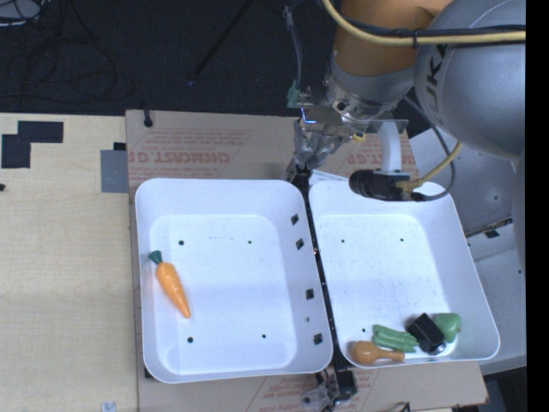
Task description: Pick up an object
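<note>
From the overhead camera you see the arm (pixel 446 50) coming in from the upper right, its grey body bulking over the far right corner and the orange band curving above the wrist. The wrist points down and toward the far end of the seam where the two bins meet. The gripper (pixel 310 157) hangs just over that far end of the seam, above the bins' back rims. It is dark and small against the cardboard, so you cannot tell how it is set, and nothing can be made out in it. A yellow cable (pixel 412 33) loops across the orange band, and a black cylinder (pixel 377 184) juts out beside the right bin's back rim, just right of the gripper.

Take the seam as your landmark. Left of it, the left bin (pixel 214 197) holds a carrot (pixel 172 287) near its left wall, green top pointing toward the back, well apart from the gripper. Right of the seam, the right bin (pixel 386 256) has a cluster in its near right corner: an orange pear-shaped piece (pixel 374 353) closest to the seam, a green pod (pixel 395 338) touching it, then a black block (pixel 426 332) lying against a green piece (pixel 448 323) by the right wall. All are well apart from the gripper.

Both bins sit on cardboard (pixel 214 144) on the desk (pixel 60 273).
</note>
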Tool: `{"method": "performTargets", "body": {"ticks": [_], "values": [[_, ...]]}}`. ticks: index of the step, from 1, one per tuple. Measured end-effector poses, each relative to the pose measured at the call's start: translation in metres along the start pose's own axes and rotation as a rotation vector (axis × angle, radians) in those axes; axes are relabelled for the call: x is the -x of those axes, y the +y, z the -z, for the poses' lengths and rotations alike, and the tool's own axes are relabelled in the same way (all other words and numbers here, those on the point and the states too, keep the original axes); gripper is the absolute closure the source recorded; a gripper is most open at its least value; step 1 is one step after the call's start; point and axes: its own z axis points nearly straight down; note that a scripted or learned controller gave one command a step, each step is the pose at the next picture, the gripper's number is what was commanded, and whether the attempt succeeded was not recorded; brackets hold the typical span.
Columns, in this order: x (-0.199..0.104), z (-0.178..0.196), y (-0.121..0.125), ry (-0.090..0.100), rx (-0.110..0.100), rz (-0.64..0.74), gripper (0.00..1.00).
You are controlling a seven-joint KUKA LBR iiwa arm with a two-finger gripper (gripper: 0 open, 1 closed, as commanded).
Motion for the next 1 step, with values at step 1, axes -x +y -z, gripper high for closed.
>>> {"method": "performTargets", "body": {"ticks": [1], "values": [[-0.0688,0.2105,-0.0024,0.008,0.028,0.009,1.00]]}}
